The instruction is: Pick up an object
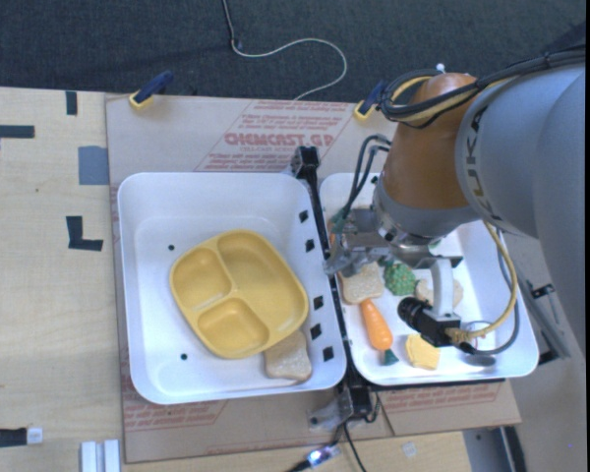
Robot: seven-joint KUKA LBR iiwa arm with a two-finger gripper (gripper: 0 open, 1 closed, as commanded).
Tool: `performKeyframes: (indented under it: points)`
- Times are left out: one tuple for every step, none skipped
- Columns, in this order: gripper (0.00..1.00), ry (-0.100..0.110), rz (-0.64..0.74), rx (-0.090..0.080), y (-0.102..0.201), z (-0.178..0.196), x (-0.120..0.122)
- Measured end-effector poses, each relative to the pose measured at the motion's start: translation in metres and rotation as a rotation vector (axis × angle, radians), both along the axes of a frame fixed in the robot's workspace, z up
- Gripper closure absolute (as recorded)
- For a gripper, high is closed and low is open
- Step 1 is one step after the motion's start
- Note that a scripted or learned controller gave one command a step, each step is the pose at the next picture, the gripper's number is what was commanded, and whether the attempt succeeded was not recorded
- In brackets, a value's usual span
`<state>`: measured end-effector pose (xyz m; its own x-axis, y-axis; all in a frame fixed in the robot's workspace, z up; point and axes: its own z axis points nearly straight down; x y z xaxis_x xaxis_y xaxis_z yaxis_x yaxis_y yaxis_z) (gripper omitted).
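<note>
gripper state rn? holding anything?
Gripper: cannot be told; it is low in the right bin, over the bread slice beside the broccoli.

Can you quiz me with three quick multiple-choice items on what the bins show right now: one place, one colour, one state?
1. Where does the yellow divided tray lie?
A. left bin
B. right bin
C. on the cardboard

2. What colour is the carrot in the right bin?
A. blue
B. orange
C. white

3. How does the bread slice in the left bin lie?
A. on top of the tray
B. against the tray's near edge
C. in the far corner

Answers: 1 A, the tray fills the left bin's middle. 2 B, orange beside the cheese wedge. 3 B, it touches the tray's near edge.
</note>
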<state>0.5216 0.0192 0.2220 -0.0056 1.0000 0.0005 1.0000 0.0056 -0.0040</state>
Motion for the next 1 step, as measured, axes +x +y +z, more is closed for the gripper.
performKeyframes:
  points:
    - [1.00,-0.002,0.003,0.001,0.0622,0.0016,0.0076]
